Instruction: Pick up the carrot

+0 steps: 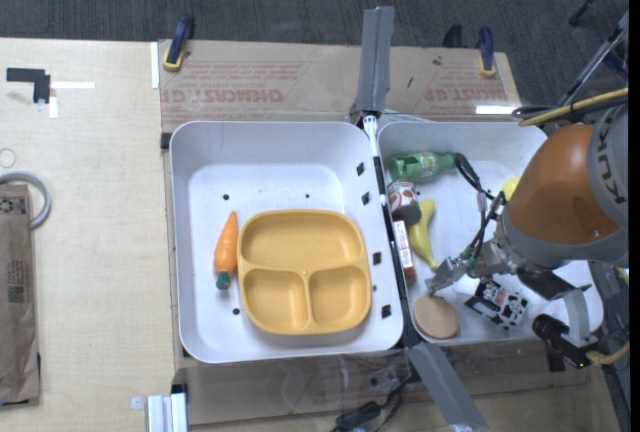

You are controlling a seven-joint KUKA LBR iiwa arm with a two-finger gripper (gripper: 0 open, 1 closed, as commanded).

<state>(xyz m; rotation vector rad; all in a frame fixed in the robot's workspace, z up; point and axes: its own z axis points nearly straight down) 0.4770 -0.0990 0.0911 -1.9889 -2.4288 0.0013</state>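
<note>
Gripper (462, 270) is being held low in the right bin (560, 142), lower right of frame, beside a banana (420, 232) and a brown disc (435, 317); finger state cannot be told. Carrot (226, 243) is lying in the left bin (195, 220), touching the yellow tray's (302, 272) left edge.

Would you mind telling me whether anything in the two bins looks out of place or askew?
Nothing looks spilled or damaged. The carrot lies in the left bin on the floor beside the yellow divided plate, not on it. The arm hangs over the right bin, away from the carrot.
</note>
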